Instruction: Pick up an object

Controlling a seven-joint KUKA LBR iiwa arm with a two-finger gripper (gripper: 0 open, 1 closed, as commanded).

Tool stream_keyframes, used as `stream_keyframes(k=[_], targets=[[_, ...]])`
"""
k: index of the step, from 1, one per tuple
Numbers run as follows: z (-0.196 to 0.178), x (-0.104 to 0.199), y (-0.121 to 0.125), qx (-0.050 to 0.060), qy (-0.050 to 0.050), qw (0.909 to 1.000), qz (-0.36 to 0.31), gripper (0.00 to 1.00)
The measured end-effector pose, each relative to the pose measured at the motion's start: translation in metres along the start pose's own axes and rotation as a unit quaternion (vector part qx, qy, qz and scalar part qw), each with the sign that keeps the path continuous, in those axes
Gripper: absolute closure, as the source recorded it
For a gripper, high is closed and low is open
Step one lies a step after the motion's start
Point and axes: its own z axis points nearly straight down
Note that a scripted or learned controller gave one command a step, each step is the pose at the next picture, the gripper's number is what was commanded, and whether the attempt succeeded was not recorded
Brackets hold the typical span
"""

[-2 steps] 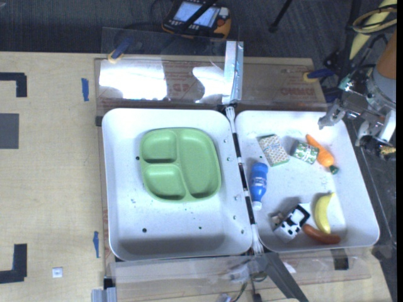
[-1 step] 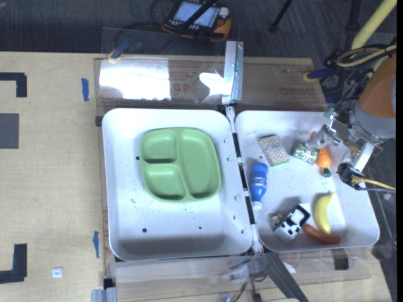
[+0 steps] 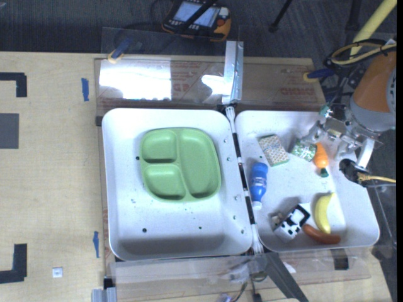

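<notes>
Partly hidden gripper (image 3: 329, 133) over carrot (image 3: 321, 156).

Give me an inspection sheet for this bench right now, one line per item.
Surface: two white bins, left bin, right bin.
Job's things: in the right bin, blue bottle, patterned block, carrot, banana, black-and-white item, red sausage.
Clutter: green divided tray in the left bin.
Gripper: gripper over the right bin's far right part, above the carrot.
Cables: yellow cable behind the arm.
Surroundings: handheld controller on the floor; blue tape marks on the bench.
</notes>
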Motion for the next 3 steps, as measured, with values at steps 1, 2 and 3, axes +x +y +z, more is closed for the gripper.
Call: stream_keyframes(k=[1,2,3], targets=[[0.002,0.003,0.008,-0.004,0.001,0.9999,-0.014,0.00],[-0.065,0.030,0.041,0.013,-0.010,0.9991,0.038,0.00],[0.008,0.018,-0.003,0.013,-0.009,0.9995,0.029,0.00]])
